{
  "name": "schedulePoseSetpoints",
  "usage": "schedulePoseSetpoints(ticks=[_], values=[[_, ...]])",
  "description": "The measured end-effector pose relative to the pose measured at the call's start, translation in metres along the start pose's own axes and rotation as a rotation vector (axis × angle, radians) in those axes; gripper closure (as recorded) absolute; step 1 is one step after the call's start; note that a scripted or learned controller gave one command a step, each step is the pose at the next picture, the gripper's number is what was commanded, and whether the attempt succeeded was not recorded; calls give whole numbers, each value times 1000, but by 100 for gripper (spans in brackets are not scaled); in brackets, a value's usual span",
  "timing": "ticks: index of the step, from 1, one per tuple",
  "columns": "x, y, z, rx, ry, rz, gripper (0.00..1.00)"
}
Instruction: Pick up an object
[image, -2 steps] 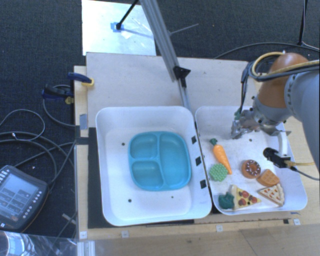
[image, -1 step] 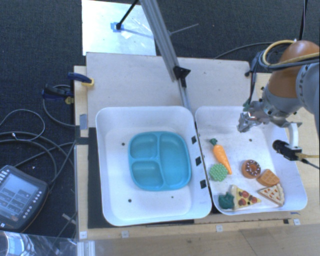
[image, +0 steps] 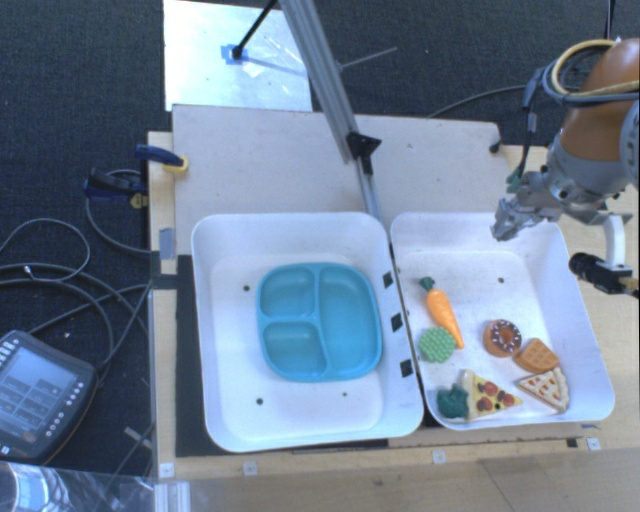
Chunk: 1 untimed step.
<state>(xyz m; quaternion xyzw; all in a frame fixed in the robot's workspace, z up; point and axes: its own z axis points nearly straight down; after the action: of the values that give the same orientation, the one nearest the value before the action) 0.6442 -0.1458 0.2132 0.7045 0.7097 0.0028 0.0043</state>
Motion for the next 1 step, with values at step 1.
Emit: schedulePoseSetpoints(ticks=[1], values=[[0, 2, -55, 1, 0, -1, 100]])
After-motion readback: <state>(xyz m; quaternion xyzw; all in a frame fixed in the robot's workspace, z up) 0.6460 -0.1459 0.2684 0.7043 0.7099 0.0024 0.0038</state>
